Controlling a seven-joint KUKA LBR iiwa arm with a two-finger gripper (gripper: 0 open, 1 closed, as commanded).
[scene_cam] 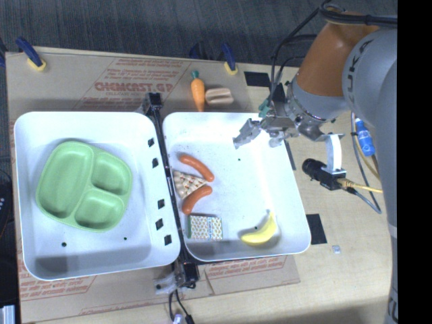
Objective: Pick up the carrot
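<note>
- The grey two-finger gripper hangs over the far part of the right-hand shallow white bin, near its far rim; its fingers hold nothing, and how far apart they stand I cannot tell from this angle.
- Behind it, the grey arm with its orange band comes in from that bin's right side.
- The target, a small orange carrot with a green top, is not in the bin at all: it lies on the cardboard surface just beyond the bin's far rim, towards its left corner, green end pointing away.
- Just to the carrot's right, close beside it, rests a small brown-and-pink bun-like toy.
- Inside the bin, nearer the camera: two red sausages, a yellow banana and a small patterned packet, all well apart from the carrot.
- To do this well, I'd say: lift clear of the bin's rim, travel out past the far-left corner, and line the fingers across the carrot's narrow width.
- Come down on the thick orange body, and keep off the bun side so nothing gets nudged.
</note>
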